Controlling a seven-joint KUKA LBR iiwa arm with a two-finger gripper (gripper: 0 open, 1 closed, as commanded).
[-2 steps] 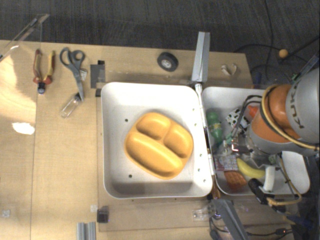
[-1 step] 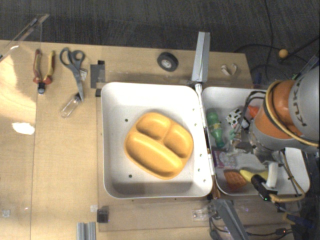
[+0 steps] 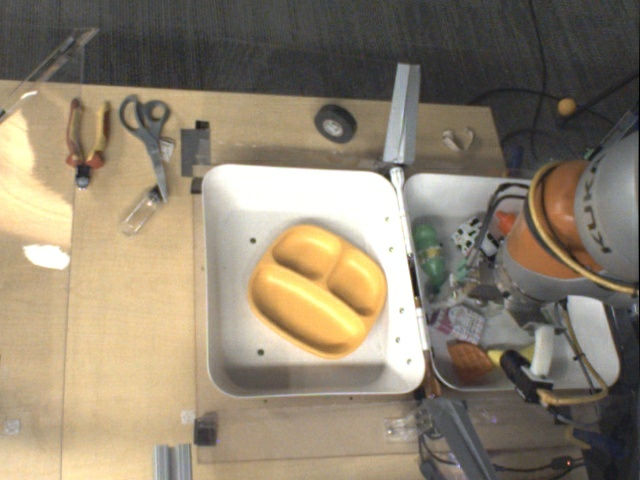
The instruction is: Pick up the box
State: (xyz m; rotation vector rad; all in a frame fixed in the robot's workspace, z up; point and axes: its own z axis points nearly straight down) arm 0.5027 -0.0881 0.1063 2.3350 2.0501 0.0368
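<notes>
Your arm [image 3: 575,233] hangs low over the right bin [image 3: 600,343], so the tool is hidden and you cannot tell its state. The box, probably the patterned item [image 3: 462,320], lies in that bin's clutter toward the table's front-right corner.

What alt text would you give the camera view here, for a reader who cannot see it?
The grey and orange arm reaches down into the right bin, among a clutter of small items. The left bin holds a large yellow moulded object. Scissors, pliers and a tape roll lie on the bench beyond.
</notes>
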